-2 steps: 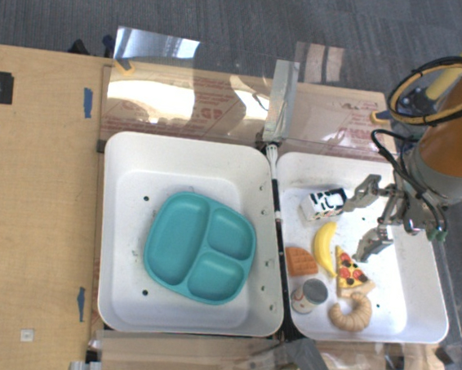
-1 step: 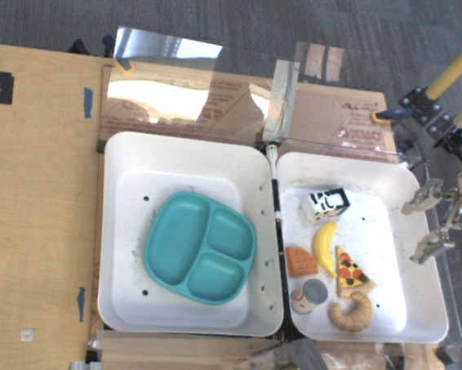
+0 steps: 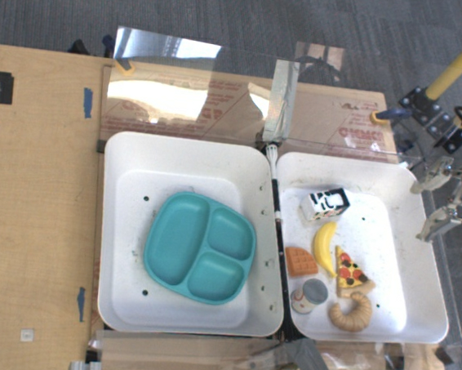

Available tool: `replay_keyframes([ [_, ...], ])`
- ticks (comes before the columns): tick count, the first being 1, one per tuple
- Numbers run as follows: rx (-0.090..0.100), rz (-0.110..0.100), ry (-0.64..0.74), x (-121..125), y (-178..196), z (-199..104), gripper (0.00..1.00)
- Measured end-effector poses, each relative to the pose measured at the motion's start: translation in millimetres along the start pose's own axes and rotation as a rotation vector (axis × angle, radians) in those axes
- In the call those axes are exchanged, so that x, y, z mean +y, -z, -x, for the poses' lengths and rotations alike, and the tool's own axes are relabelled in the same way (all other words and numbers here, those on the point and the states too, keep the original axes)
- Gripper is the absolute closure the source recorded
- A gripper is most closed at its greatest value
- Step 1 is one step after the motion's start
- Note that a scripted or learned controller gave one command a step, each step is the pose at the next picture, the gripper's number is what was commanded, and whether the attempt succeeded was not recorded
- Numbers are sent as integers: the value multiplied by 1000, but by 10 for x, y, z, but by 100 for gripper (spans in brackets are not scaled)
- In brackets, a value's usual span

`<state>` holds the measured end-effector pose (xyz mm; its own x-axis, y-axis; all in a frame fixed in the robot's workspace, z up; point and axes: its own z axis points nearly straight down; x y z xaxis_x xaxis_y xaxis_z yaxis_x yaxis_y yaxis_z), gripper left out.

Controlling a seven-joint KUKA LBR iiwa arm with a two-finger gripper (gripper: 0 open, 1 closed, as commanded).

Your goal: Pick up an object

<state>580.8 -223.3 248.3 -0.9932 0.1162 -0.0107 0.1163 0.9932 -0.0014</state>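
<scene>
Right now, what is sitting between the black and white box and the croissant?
In the camera view, the banana and the pizza slice lie between the black and white box and the croissant, all in the right bin.

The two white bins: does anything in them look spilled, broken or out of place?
Nothing stands out. The teal divided plate lies flat in the left bin. In the right bin, the banana, pizza slice, croissant and small carton lie loosely together, none over the rim.

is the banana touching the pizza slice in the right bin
Cannot tell. In the camera view the banana and the pizza slice lie side by side with edges meeting near the banana's lower end; neither contact nor a gap shows plainly.
</scene>
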Motion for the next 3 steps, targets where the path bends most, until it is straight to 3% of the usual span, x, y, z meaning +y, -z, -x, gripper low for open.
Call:
replay_keyframes([
  [1, 4, 2, -84, 96, -195, 632, 0],
  [3, 1, 0, -85, 86, -174, 636, 0],
])
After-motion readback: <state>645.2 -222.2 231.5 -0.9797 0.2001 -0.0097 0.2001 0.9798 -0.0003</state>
